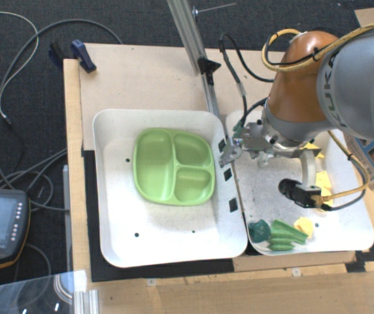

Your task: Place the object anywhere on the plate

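Hand point(234, 149) hangs over the divider between the bins; I can't tell if it's released or clenched. Green object point(285, 234) lies near-side of it in the right bin point(350, 218), long axis crosswise. Plate point(174, 165) is opposite, in the left bin point(115, 231).

Mounted high over the pale wooden bench point(141, 77), looking down at a slant. Set back far enough to take in the shallow white plastic left bin point(115, 234) and matching right bin point(344, 222), green three-compartment plastic plate point(174, 167) near centre, dark floor point(17, 77) along left edge.
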`<state>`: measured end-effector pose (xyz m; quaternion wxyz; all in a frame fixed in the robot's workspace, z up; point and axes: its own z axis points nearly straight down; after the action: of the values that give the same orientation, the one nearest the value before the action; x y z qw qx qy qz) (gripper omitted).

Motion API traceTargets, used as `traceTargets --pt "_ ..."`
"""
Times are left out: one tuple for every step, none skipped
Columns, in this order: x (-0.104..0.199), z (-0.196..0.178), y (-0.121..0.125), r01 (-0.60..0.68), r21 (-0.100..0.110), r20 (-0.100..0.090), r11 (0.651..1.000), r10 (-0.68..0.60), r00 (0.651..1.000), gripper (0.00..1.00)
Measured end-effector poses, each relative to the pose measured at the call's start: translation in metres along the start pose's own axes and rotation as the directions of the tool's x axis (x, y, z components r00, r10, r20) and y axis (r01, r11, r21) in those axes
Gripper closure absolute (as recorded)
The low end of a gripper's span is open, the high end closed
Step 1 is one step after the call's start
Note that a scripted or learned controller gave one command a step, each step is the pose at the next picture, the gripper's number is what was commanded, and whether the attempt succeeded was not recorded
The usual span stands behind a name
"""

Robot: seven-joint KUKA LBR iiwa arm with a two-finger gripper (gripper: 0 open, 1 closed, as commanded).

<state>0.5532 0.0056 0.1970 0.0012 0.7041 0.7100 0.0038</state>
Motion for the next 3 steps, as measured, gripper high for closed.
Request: traceTargets --pt "0.062 0.001 0.081 0.000 0.000 0.001 1.000 0.000 1.000 0.00" --pt "0.091 0.005 0.078 -0.004 0.005 0.003 1.000 0.004 1.000 0.00" --pt "0.083 0.005 0.034 -0.011 0.014 0.003 1.000 0.011 1.000 0.00"
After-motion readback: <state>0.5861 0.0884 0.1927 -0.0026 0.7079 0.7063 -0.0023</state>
